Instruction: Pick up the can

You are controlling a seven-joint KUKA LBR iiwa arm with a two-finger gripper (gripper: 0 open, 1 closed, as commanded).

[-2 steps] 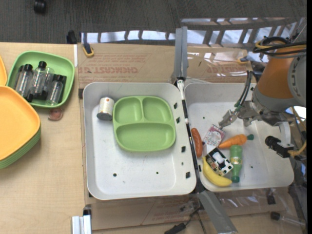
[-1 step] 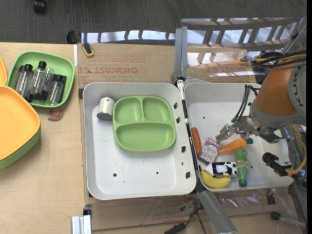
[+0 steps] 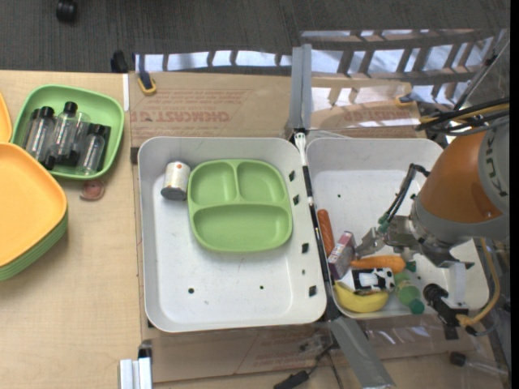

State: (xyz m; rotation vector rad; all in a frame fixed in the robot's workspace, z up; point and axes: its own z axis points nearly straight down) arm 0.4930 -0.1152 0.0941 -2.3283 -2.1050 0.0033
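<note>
The can (image 3: 173,180) is lying on its side in the upper left corner of the left bin (image 3: 235,306), touching or just beside the green divided plate (image 3: 240,205), so the pickup basically hasn't started. The gripper (image 3: 388,240) sits way off in the lower right of the frame, over the right bin's toy-food pile (image 3: 369,278). Can't tell if it's spread or pinched.

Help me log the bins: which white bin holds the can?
The left white bin. The can lies in its upper left corner beside the green divided plate; the right white bin holds the toy food and the tool.
</note>
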